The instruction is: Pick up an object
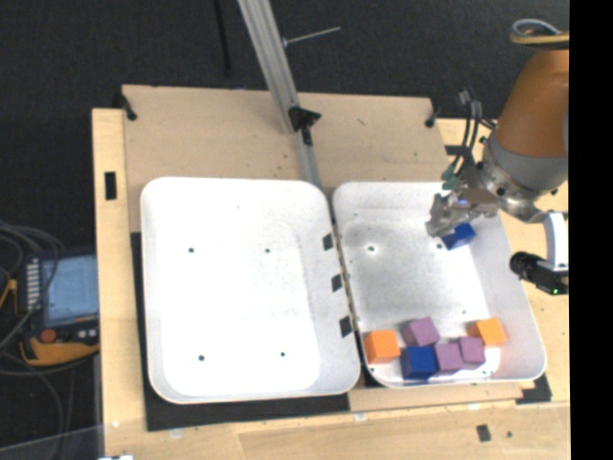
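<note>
Gripper (450, 220) seen over far part of right bin (383, 209), hung from grey wrist with orange band above. Small blue block (461, 236) appears caught at fingertips, raised above bin floor; fingers appear closed on it. Remaining blocks clustered at near edge of right bin: orange block (382, 345), dark blue block (420, 361), purple blocks (420, 332), second orange block (491, 331). Left bin (239, 286) shown alongside, touching right bin.
</note>
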Robot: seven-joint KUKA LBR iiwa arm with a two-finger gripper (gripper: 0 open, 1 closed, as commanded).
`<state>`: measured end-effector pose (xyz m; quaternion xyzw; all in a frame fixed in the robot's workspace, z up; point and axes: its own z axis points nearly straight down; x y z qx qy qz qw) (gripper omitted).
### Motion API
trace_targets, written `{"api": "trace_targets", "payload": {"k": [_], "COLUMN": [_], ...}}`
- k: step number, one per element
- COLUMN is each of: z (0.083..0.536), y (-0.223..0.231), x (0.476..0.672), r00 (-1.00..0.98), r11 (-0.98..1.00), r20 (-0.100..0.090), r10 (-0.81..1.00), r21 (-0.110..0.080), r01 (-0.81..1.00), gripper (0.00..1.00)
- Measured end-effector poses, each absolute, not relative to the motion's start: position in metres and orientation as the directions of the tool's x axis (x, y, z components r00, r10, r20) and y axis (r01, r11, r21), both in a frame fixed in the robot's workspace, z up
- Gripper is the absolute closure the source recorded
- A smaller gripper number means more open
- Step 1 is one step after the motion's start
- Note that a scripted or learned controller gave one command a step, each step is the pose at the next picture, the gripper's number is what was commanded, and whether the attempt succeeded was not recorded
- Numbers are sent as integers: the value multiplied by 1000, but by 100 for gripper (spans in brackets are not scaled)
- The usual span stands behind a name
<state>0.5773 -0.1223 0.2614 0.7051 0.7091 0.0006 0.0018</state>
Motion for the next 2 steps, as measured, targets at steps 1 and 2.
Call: {"api": "trace_targets", "payload": {"k": [1,2], "z": [260,262], "y": [-65,-15], "x": [586,610], "r00": [-7,-7], "r11": [7,7], "r20": [0,0], "r10": [1000,1000], "r21": [2,3], "r01": [1000,1000], "gripper": [100,100]}}
